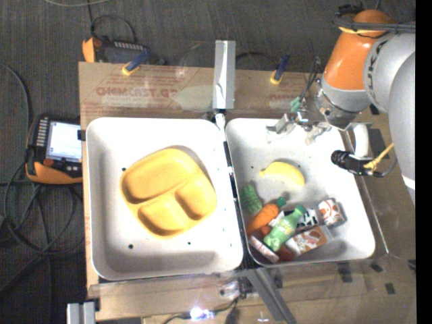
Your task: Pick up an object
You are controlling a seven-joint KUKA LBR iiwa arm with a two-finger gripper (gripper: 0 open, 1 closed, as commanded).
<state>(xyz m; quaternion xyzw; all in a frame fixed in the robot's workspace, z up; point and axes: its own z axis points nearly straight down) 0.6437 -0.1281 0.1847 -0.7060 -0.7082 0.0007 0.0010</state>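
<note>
My gripper (297, 127) hangs over the far edge of the right bin (358, 208), above bare white floor, open with nothing between its fingers. A yellow banana (285, 173) lies just below it, near the bin's middle. Along the bin's near side sits a cluster: an orange carrot (263, 217), a green leafy piece (252, 198), a green bottle (283, 227), a small black-and-white carton (309, 218), a red-and-white packet (332, 212) and a brown-red packet (309, 239).
The left bin (108, 248) holds a yellow divided plate (169, 191). A metal divider post (224, 83) stands between the bins at the back. A handheld controller (57, 148) lies left of the bench. A black cable fitting (351, 160) juts over the right bin's edge.
</note>
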